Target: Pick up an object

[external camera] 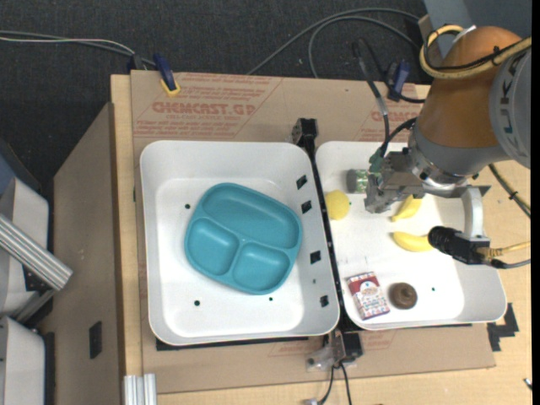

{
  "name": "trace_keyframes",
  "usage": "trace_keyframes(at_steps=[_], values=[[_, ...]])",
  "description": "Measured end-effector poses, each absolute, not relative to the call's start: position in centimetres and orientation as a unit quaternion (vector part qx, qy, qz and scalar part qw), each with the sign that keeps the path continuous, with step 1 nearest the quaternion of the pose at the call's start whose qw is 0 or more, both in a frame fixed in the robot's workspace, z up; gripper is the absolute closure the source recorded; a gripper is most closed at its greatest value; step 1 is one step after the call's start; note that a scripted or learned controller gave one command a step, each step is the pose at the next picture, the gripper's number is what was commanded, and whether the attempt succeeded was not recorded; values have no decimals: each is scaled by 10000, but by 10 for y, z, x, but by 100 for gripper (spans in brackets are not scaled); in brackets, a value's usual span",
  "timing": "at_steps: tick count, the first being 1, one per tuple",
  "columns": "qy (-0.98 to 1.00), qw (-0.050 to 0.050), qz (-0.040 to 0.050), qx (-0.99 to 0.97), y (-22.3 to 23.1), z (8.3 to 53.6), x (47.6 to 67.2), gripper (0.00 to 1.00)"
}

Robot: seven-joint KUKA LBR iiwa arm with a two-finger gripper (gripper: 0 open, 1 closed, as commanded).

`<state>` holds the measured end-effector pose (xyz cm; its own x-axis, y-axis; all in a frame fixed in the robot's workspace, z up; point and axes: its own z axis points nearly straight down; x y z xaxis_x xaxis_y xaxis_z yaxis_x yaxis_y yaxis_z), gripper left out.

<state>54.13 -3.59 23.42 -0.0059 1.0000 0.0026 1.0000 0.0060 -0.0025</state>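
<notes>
Banana, the yellow fruit lying in the right bin, near its centre and just beside a black fitting on the arm. A second banana lies just above it, partly hidden under the gripper. A small yellow lemon-like fruit rests near the divider between the bins, left of the gripper. A red-and-white card box and a brown round object sit side by side near the front wall. The left bin holds a teal divided plate. Whether the gripper is spread or pressed together cannot be told; its body hangs low over the right bin.
</notes>
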Motion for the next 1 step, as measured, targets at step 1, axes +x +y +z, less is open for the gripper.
trace_keyframes(at_steps=[1], values=[[-7096, 0, -15, -7046, 15, 242, 554, 100]])
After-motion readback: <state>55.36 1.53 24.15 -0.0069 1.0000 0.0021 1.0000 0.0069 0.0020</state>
